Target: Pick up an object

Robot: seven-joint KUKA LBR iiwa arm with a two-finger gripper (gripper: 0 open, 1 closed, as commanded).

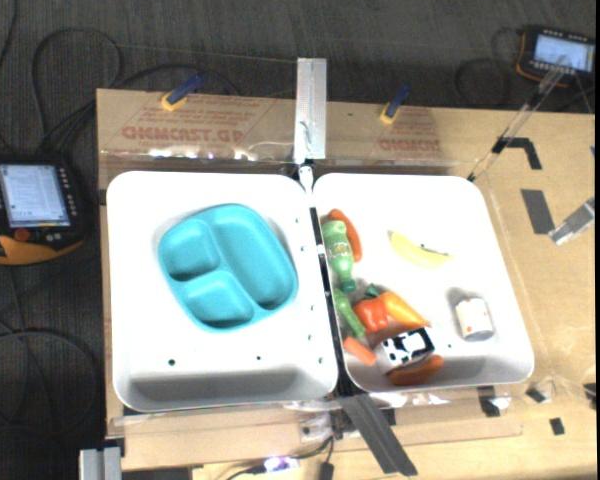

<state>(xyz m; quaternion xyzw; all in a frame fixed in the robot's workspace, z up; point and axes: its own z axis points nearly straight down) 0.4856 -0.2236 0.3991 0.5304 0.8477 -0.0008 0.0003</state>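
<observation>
While the pile along the divider is this tangled, you'll struggle to separate its pieces. In the right bin [502,268], a green bottle-like item [337,252] lies against the inner wall, with an orange piece [352,230] tucked just behind it and partly covered. Below them an orange carrot-shaped toy [386,311] lies on the heap, and a black-and-white object [408,345] sits under its tip; what that one is, you can't make out. A red-orange piece [418,371] pokes out beneath it at the front wall, mostly hidden, and a small orange bit [357,349] rests by the divider.

Easier to read, you've got a pale yellow banana-like slice [418,249] lying flat on its own in the upper part of that bin, well apart from the heap. A small white cylinder [472,317] lies on its side near the right wall, also clear of the rest.

Over in the left bin [125,268], a teal divided plate [225,265] sits tilted at the middle.

As for the gripper, you can't tell its state here, nor how any of these objects lies relative to it.
</observation>
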